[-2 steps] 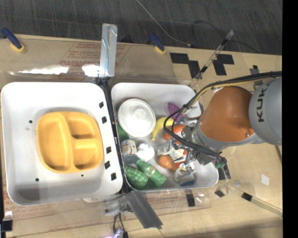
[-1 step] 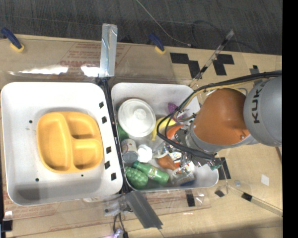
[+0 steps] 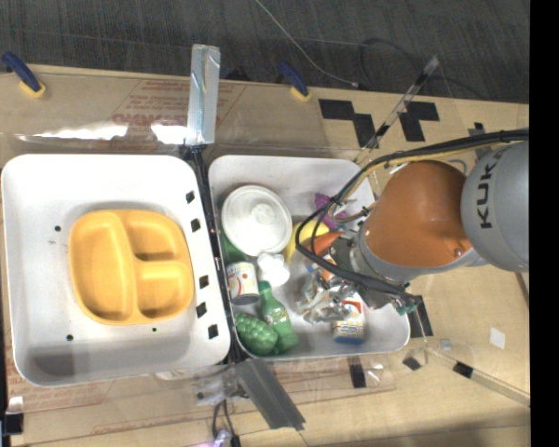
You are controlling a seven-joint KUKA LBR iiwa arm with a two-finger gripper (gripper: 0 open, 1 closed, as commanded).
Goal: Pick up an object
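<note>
Clutter crowds the right bin [image 3: 261, 168]; the left bin [image 3: 37, 343] has open floor around the yellow tray [image 3: 130, 264].

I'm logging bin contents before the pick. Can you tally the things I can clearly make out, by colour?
Yellow: 1, the divided plastic tray in the left bin
White: 1, the round bowl in the right bin
Green: 2, the spray bottle and the bumpy toy
Total: 4; the clutter under the gripper is too jumbled to count.

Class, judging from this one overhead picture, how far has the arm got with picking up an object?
Done: the arm has reached over the right bin. In hand: its gripper is down among the clutter. Left: nothing visibly lifted; the green bottle and white bowl lie inside.
</note>
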